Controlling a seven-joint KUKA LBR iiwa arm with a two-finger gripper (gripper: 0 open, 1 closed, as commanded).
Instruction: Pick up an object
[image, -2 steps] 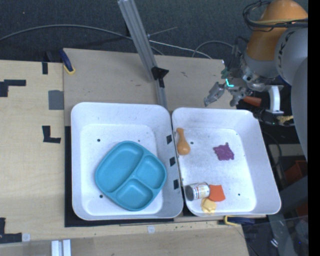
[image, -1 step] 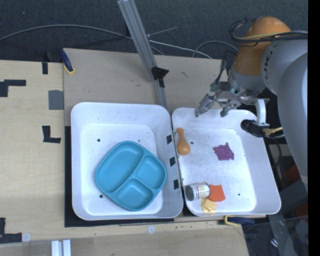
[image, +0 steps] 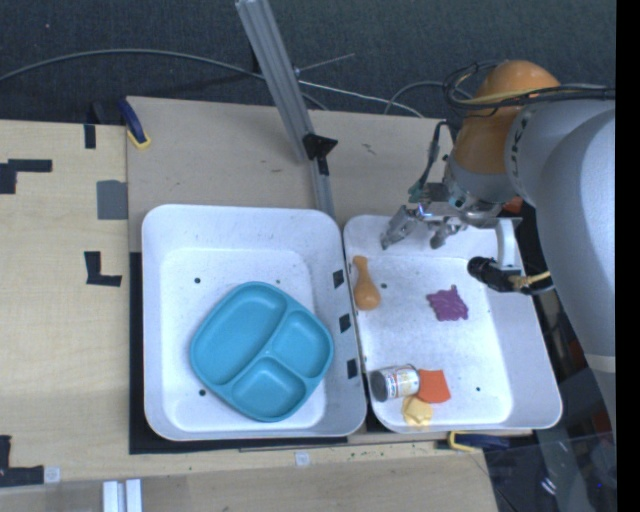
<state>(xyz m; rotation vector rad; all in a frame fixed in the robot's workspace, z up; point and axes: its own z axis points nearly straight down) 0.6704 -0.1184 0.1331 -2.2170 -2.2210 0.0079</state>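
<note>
The robot's gripper (image: 418, 229) hangs with jaws spread and empty over the right bin's (image: 520, 400) upper-left corner, well apart from the purple scrap (image: 447, 303) at centre-right; a descent here would likely close on nothing.

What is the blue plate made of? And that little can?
The blue plate looks like smooth moulded plastic: one even colour, rounded divided sections, soft sheen. The little can looks like metal, judging by its shiny silvery end, though its label could be paper; too small to tell.
</note>
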